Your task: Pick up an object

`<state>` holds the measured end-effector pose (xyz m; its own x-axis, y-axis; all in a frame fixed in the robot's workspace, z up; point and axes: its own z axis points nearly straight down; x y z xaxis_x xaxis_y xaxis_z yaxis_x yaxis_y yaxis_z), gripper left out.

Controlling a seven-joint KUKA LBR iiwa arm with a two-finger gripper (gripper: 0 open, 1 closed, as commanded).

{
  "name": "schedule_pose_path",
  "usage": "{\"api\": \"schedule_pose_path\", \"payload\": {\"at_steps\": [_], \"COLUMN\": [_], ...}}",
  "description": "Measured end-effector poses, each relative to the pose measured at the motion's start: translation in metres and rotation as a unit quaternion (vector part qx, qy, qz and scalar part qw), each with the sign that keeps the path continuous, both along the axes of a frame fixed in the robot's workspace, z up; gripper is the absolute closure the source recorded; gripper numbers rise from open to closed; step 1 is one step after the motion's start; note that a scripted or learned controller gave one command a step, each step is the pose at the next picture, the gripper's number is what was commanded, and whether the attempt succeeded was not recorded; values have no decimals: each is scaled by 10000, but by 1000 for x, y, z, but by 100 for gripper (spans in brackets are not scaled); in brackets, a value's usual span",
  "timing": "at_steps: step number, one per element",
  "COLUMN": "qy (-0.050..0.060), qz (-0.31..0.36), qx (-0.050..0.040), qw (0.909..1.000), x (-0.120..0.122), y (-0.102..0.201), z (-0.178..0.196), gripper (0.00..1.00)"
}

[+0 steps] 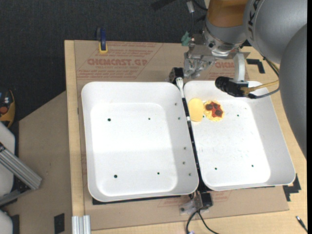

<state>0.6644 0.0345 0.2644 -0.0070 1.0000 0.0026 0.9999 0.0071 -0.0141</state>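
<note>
camera view: grasp notes, pick not yet made

pale yellow rounded lump [195, 109] lay in the right shallow white bin [253, 150], near its left wall, just beside a flat yellow piece with red-brown patches [213, 109]. judged light, smooth, possibly soft; best taken across the lump's narrow width. grey two-finger gripper [196, 67] hung over the bin's far left corner, apart from both pieces. open or closed: could not tell. nothing seen in its grasp.

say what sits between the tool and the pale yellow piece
Nothing loose: in the camera view, only the right bin's back rim and bare white floor lie between the tool and the pale yellow piece.
</note>
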Motion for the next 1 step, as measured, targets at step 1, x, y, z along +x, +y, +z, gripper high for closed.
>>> {"api": "schedule_pose_path", "payload": {"at_steps": [1], "qy": [-87], "qz": [-47], "qx": [-19], "qw": [9999], "x": [2], "y": [-33], "z": [16], "gripper": [100]}}
